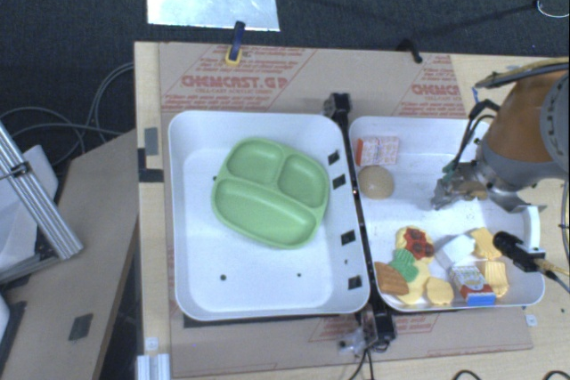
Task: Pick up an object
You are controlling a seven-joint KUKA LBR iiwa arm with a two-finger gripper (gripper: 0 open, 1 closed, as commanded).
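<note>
So, left to right. Left bin [191, 280]: holds a green divided plate [271, 191], three compartments, lying flat and skewed, roughly mid-bin toward the back. Rest of that bin floor is bare white.

Black divider clips [346, 182] run along the seam between the two bins.

Right bin [419, 131]: near its back-left corner sits a small red-and-white carton [377, 150], and just in front of it, touching or nearly so, a beige round object [376, 182]. Front of the bin carries a cluster of toy food [441, 267]: a red-and-yellow piece, a green piece, orange and yellow pieces, a white block, and a small box with a blue edge at the front right. They lie packed against each other; can't separate them all cleanly.

Gripper [450, 191] is down inside the right bin, mid-depth, right of the beige round object and behind the food cluster. Jaw state: cannot tell, the tip is a dark blur against the bin floor. Nothing visible between the jaws. Beige object is near but apart from the tip; the cluster lies near, toward the front. Arm [534, 133] enters from the right, orange band above the wrist.
</note>
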